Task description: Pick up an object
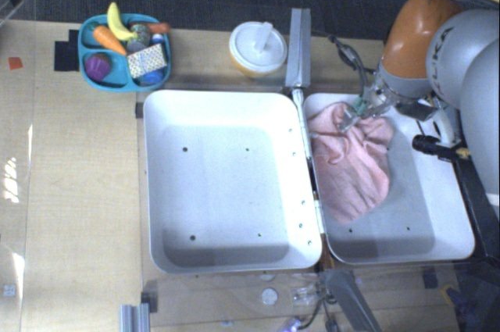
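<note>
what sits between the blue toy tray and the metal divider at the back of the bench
In the camera view, a white lidded cup stands on the bench between the blue toy tray and the metal divider, much closer to the divider.

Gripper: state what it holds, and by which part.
The gripper is at the top edge of the pink cloth in the right bin; whether it actually grips the cloth cannot be told.
</note>
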Tool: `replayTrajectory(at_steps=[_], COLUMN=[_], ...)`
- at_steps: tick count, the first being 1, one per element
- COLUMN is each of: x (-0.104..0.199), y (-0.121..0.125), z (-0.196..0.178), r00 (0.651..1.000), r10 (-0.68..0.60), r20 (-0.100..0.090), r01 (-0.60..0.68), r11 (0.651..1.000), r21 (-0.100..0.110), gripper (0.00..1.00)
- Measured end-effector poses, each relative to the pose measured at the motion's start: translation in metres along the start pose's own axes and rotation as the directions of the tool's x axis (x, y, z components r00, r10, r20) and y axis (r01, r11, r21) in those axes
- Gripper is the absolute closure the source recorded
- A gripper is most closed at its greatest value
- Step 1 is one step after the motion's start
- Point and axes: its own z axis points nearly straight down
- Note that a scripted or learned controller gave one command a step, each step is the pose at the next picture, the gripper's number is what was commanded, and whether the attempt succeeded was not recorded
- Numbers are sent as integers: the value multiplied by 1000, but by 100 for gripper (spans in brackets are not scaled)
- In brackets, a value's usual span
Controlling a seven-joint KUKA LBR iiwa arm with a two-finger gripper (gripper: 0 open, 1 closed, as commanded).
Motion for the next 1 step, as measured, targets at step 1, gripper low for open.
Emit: replayTrajectory(at_steps=[1], x=[3], y=[2], z=[-93], r00=[968], r10=[252], r20=[-7], r01=[-252], r11=[968], r21=[-2], gripper=[100])
